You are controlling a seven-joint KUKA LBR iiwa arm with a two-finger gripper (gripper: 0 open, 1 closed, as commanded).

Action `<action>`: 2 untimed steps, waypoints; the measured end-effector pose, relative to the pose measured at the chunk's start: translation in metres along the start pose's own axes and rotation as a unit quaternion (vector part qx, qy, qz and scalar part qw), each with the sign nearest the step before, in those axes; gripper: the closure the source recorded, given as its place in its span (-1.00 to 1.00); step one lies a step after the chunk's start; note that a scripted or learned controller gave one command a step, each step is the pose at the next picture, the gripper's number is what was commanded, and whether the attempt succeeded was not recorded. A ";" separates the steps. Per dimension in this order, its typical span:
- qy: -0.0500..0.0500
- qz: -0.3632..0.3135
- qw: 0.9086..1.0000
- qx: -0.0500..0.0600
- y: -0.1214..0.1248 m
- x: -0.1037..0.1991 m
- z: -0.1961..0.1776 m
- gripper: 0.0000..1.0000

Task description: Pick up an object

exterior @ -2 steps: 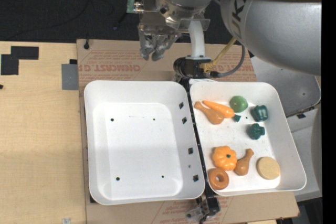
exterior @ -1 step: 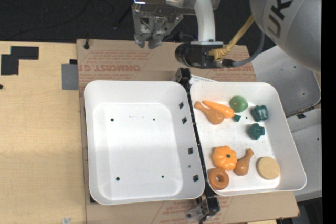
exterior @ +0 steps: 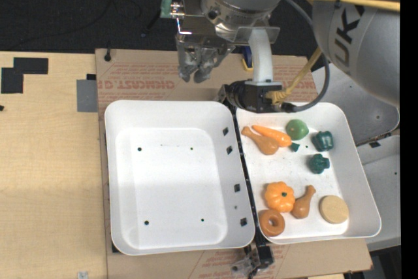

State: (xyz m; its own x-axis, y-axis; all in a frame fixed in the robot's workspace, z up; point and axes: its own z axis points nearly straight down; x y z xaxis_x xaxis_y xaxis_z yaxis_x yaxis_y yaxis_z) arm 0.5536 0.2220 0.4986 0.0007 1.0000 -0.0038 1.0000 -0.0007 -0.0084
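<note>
grey gripper (exterior: 198,66) hangs closed and empty above the bench; down to its right lie an orange carrot (exterior: 270,134) and a pumpkin (exterior: 279,196).

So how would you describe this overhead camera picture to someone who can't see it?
A grey robot arm's claw hangs above the far edge of two shallow white bins. The right-hand white bin holds toy food: an orange plastic carrot, orange pumpkin, brown doughnut, round tan biscuit.
</note>
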 end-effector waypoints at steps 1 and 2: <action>0.000 0.001 1.000 0.001 -0.002 -0.030 0.068 1.00; 0.000 0.000 1.000 0.000 0.015 -0.048 0.124 1.00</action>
